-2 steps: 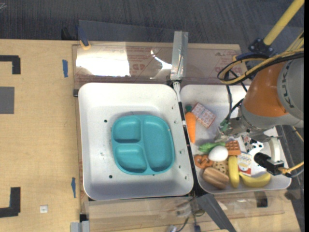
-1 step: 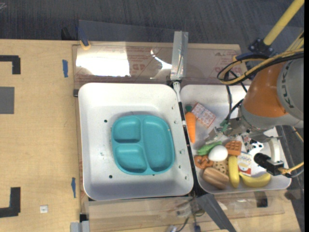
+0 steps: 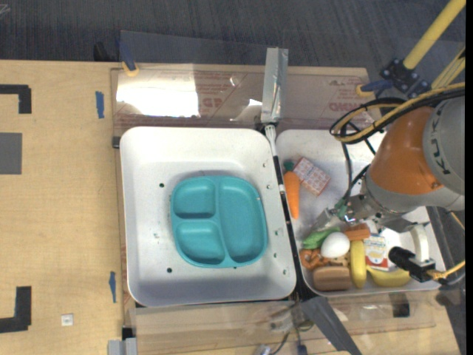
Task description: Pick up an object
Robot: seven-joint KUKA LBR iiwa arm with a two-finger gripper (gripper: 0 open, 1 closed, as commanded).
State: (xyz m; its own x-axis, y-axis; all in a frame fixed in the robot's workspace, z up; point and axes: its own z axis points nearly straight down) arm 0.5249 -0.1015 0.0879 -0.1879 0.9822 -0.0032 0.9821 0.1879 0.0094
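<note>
Nearest the lens, along the right bin's (image 3: 319,140) front edge: brown bun (image 3: 330,277), yellow banana (image 3: 359,265), white egg (image 3: 336,245), all just below the pincer (image 3: 347,214). Cannot tell whether the pincer is apart or together, hidden under the grey-and-orange arm (image 3: 405,165). Left of it, an orange carrot (image 3: 292,193); up and left, a pink patterned packet (image 3: 311,175). Well left, in the other bin (image 3: 148,161), a teal divided plate (image 3: 219,221).
</note>
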